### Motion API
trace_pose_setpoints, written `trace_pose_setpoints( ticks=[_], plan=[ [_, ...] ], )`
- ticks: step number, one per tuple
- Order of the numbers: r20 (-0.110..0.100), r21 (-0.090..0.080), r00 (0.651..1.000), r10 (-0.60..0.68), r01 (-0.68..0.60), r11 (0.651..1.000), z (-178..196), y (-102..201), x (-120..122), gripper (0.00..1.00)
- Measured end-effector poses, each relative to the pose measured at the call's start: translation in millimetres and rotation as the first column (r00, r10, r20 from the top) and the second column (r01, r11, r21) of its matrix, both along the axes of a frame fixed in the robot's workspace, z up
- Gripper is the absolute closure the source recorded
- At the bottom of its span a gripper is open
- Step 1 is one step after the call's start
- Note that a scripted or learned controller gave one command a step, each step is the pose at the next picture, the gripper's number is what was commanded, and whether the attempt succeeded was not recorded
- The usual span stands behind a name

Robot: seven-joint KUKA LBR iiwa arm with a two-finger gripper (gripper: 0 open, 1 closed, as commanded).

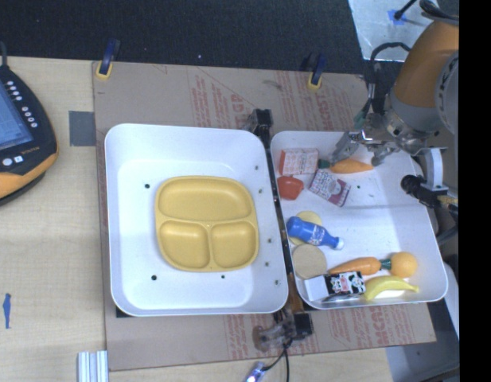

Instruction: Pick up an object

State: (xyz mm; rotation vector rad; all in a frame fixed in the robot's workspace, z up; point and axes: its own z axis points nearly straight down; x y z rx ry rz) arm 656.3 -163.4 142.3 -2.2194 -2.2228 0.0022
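Gripper [358, 151] over far part of right bin [416, 213], fingers spread apart, nothing between them. Small orange piece [351, 166] lies just below fingers on bin floor; contact cannot be told. Left of it: two printed packets [298, 162] [329, 186], red piece [290, 187]. Blue bottle [313, 232] at bin middle-left, pale round discs [309, 259] beside it. Near edge: carrot [355, 266], orange fruit [403, 263], banana [391, 289], black-white carton [345, 284]. Left bin [126, 213] holds yellow divided plate [207, 221]. Tabletop [38, 293] carries teach pendant [14, 134] at far left.
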Motion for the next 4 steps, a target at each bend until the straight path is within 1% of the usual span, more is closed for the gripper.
trace_pose_setpoints(
  ticks=[1, 2, 3, 4],
  plan=[
    [-0.004, 0.001, 1.0, 0.003, -0.003, 1.0, -51.0, 27.7, -0.6, 0.0],
    [0.0, 0.001, 1.0, 0.0, 0.0, 1.0, -7.1, -26.3, -3.5, 0.0],
    [-0.005, 0.001, 1.0, 0.004, -0.004, 1.0, -51.5, 28.0, -61.3, 0.0],
    [-0.003, 0.0, 1.0, 0.002, -0.002, 1.0, -50.4, 50.8, -3.0, 0.0]
  ],
)
